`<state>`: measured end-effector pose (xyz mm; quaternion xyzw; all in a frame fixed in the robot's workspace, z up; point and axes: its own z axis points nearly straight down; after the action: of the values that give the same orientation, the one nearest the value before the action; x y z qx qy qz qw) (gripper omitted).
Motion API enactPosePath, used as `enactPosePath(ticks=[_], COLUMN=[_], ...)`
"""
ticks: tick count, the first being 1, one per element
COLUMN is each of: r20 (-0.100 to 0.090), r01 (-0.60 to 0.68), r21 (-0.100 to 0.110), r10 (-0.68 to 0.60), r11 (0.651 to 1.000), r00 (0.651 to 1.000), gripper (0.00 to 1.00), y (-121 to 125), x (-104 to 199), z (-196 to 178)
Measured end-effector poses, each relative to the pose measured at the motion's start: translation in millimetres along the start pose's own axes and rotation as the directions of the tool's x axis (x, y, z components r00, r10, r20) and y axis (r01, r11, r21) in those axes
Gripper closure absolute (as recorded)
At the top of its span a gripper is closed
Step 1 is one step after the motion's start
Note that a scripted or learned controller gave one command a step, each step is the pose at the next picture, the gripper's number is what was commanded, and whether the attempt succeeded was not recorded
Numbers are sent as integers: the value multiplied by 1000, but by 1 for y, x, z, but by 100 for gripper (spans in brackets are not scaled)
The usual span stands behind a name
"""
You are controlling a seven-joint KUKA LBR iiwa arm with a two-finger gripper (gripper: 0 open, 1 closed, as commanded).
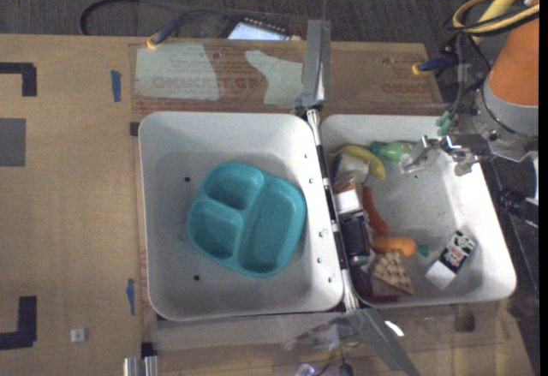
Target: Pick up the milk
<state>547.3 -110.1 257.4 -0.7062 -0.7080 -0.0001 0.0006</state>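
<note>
The milk (451,260) is a small white carton with black cow patches, lying tilted in the front right part of the right bin (479,194). My gripper (441,162) hangs over the back right part of that bin, well behind the carton and apart from it. It is open, with nothing between its fingers. The grey wrist with its orange band (518,74) reaches in from the right edge.
Along the right bin's left side lie a yellow banana (363,158), a green toy (390,149), a red piece (372,210), an orange carrot (394,244) and a pizza slice (391,273). A teal divided plate (247,218) sits in the left bin (163,160).
</note>
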Motion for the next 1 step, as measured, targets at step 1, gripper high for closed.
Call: enactPosePath(ticks=[1], r20=[2], r01=[105], r21=[-3], r10=[-105], r11=[995], r00=[995], gripper=[0], y=[-4], x=[6], z=[-10])
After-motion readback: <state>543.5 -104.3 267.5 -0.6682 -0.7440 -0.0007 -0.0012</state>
